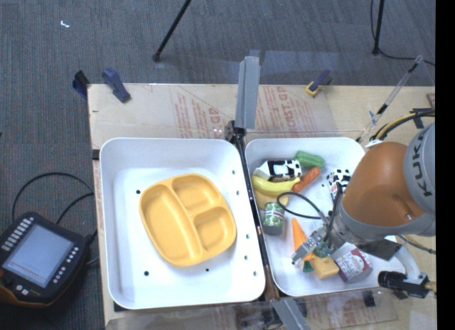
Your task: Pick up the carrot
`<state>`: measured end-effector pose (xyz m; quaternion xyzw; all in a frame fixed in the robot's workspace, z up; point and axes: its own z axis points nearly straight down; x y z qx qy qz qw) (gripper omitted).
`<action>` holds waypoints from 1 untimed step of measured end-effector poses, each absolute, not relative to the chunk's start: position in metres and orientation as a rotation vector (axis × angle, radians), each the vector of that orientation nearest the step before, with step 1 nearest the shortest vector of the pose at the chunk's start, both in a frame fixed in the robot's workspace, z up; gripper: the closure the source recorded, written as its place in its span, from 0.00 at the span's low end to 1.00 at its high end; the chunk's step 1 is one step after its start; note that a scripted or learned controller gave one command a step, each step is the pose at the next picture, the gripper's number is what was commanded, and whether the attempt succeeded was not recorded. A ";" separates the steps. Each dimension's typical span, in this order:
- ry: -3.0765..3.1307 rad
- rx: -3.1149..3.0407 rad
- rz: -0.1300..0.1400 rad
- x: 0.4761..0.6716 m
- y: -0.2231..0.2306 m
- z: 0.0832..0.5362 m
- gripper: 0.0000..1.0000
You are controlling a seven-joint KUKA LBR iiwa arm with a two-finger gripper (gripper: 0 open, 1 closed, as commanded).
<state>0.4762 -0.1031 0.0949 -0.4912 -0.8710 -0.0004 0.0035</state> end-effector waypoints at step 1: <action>-2.726 -1.542 -0.002 0.476 -0.103 0.103 1.00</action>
